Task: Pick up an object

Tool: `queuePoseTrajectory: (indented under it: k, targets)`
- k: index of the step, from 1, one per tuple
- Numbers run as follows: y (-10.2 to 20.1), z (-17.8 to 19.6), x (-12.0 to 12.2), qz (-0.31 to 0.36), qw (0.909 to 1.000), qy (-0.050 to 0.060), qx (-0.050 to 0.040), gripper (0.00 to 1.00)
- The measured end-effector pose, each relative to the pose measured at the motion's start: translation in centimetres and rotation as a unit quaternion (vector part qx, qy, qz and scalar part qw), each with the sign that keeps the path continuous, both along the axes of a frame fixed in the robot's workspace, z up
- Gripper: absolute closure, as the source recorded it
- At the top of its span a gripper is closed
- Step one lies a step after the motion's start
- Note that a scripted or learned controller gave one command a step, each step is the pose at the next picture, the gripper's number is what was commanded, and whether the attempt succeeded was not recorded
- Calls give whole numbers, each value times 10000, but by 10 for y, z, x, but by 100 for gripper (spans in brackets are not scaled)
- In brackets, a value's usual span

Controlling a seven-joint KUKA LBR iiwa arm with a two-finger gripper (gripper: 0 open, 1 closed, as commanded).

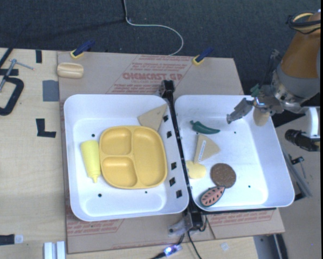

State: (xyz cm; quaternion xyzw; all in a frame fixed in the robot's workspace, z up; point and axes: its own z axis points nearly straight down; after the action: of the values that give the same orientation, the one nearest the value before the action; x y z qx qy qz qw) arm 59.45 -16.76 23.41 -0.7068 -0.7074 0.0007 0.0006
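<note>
Green and slender, a toy pepper (205, 127) is lying in the far part of the right bin (269, 166), and it is the object sitting nearest the pincer (238, 112), so it is probably the likeliest thing to be picked. Just near of it, a pale wedge-shaped piece (204, 148) is resting on the bin floor, with a small yellow lump (196, 170) touching or almost touching its near end. A brown round disc (223, 174) is lying beside that, and a pink-and-brown oval piece (212, 196) is sitting against the near wall. These pieces are spreading loosely over the left half of the bin, apart enough that each could be taken singly.

Above the bin's far right corner, the pincer is hanging at a slant, pointing down and left toward the pepper. It is carrying nothing; whether it is released or clenched I cannot tell. The grey arm (299, 63) is reaching in from the right.

In the left bin (75, 161), a yellow divided tray (133, 156) is taking up the middle, with a yellow bottle (90, 159) lying along its left side and a tan wedge (153, 116) leaning by the far right corner. Both bins are sitting side by side on a cardboard sheet (150, 74) on the bench (21, 144).
</note>
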Motion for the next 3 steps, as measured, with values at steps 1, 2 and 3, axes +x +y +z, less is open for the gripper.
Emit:
queuePoseTrajectory:
  k: [1, 2, 3]
  targets:
    - [3, 76, -42, -6, 10000, -31, -6, 0]
    - [51, 4, -85, 10, 10000, 50, 21, 0]
    - [91, -30, -113, 10, 10000, 30, 12, 0]
